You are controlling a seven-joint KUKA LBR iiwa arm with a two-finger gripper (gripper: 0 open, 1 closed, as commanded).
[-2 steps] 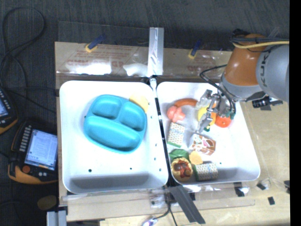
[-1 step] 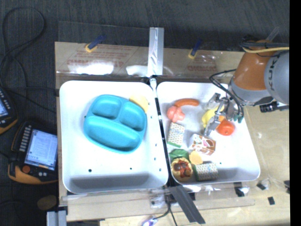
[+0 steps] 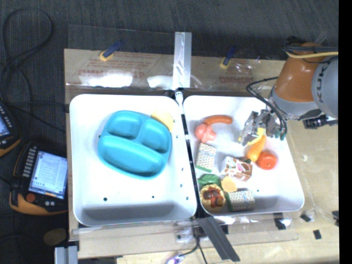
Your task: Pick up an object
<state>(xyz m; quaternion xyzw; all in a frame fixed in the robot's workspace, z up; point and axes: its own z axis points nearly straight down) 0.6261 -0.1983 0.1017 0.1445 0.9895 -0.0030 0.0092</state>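
Observation:
The right bin [image 3: 286,194] holds several toy foods. My gripper [image 3: 254,132] hangs low over its far right part, just above and touching the upper end of an orange carrot-shaped piece [image 3: 256,147]. A red tomato [image 3: 267,160] lies right beside that piece. To the gripper's left are a curved orange sausage [image 3: 218,120] and a salmon-pink lump [image 3: 204,132]. Nearer the front lie a checkered packet [image 3: 206,157], a small printed carton [image 3: 237,169], a green leaf [image 3: 208,179], a brown bun-like item [image 3: 213,197] and a second checkered block [image 3: 241,200].
The left bin [image 3: 88,202] carries a large blue divided plate [image 3: 135,142] with a yellow piece [image 3: 163,119] at its far right edge. A raised divider [image 3: 187,147] separates the bins. Handheld devices [image 3: 43,177] and cables lie on the floor at the left.

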